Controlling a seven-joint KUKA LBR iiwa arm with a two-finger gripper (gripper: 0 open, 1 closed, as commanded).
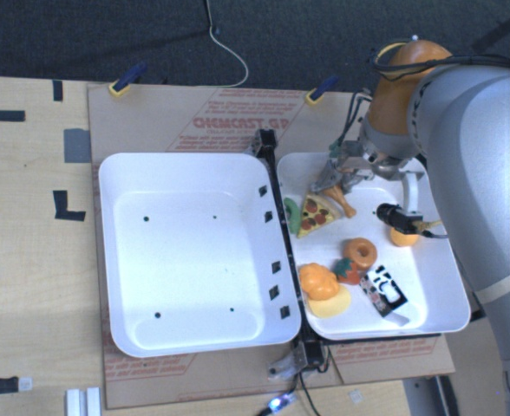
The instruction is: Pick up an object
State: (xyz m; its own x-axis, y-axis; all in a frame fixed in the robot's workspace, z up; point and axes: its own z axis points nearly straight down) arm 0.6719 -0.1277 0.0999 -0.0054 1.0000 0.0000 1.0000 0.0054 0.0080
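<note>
- Grey two-finger pincer [330, 177] low in right white bin [441, 315]; finger state impossible to tell.
- Just below-left: toy pizza slice [316, 214].
- Further below: brown ring doughnut [360, 252], orange fruit [318, 280].

Two bins side by side on desk [29, 258], left bin [186, 250] and right bin [437, 293] touching at the middle. In right bin: pizza slice [316, 215] near the divider, donut [359, 252] centre, pepper [318, 281] in front by the divider, card [383, 289] right of it. End effector [337, 176] over the bin's back, behind the pizza slice.
</note>
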